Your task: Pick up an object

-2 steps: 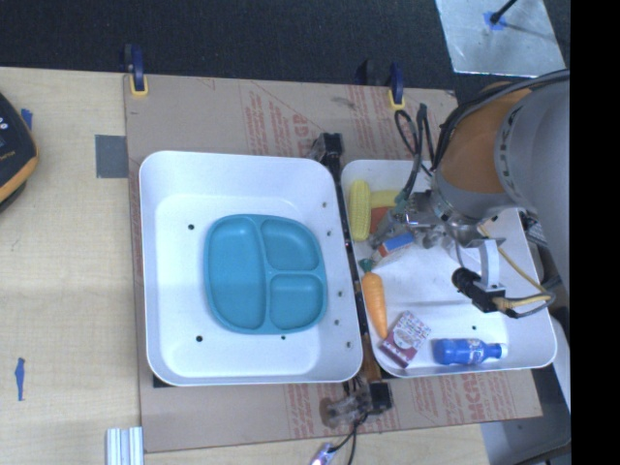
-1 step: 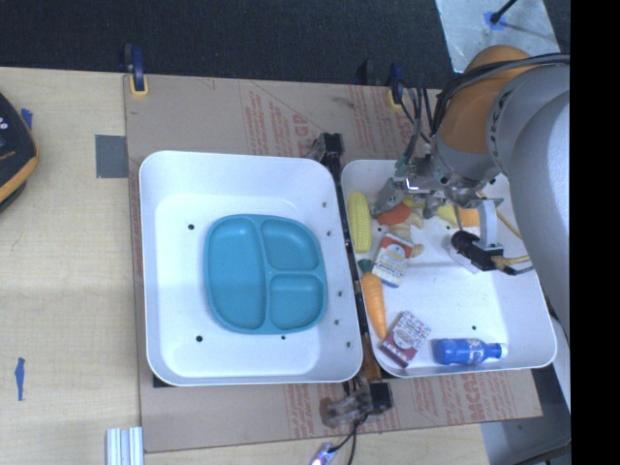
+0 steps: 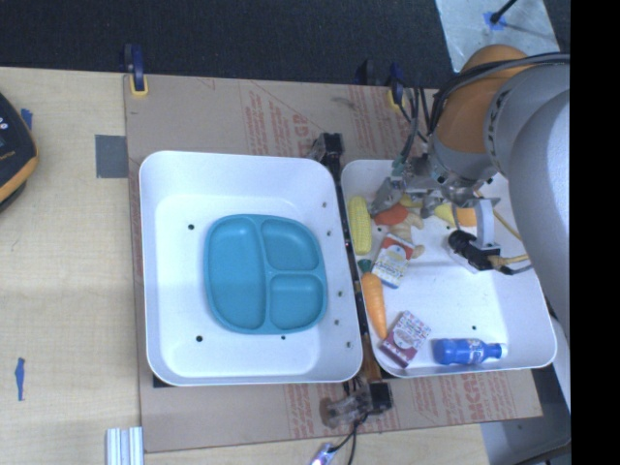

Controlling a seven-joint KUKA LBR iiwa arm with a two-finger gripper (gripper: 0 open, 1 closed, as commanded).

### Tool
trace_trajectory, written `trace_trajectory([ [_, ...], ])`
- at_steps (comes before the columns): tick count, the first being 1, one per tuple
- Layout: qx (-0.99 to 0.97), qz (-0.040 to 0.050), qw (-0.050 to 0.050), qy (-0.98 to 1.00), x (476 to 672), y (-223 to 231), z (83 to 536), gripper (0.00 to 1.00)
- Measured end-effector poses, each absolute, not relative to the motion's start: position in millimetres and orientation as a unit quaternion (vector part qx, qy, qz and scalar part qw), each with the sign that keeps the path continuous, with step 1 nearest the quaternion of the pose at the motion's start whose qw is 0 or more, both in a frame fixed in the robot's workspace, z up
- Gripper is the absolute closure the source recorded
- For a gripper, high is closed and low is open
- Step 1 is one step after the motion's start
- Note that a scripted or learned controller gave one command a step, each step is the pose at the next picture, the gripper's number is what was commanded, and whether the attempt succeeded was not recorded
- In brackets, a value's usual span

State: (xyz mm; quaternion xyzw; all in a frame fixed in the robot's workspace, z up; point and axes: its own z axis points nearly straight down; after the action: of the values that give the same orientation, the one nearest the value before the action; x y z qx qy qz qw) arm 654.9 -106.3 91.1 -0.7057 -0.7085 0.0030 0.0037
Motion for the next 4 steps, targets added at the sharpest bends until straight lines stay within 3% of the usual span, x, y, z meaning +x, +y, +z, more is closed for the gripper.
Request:
trace_trajectory([
  [4,-0.706,0.0012,0.001,-0.708,656.1,-113.4,91.9,0.00],
])
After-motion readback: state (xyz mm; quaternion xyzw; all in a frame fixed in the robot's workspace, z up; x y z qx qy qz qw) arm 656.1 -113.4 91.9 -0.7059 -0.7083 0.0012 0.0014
